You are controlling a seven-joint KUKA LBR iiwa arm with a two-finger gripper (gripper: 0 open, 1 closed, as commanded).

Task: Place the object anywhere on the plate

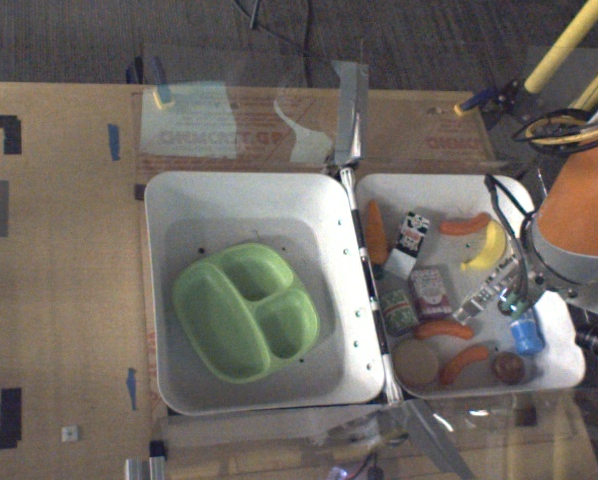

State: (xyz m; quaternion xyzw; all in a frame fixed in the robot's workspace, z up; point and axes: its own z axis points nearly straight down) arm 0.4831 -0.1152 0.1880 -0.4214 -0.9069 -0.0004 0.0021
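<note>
A green divided plate (245, 311) lies in the left bin (169, 208), with nothing on it. My gripper (491, 292) hangs low over the right bin (554, 373), near its right side, under the orange-banded wrist. It sits between a yellow banana (488, 249) and a small blue cup (526, 335), just right of a maroon box (431, 290). I see no object lifted clear of the bin.
The right bin also holds an orange carrot (376, 230), a black-and-white carton (410, 238), sausages (444, 329), a green packet (398, 311), a round brown cookie (416, 362) and a dark red ball (509, 368). A metal divider (364, 278) separates the bins.
</note>
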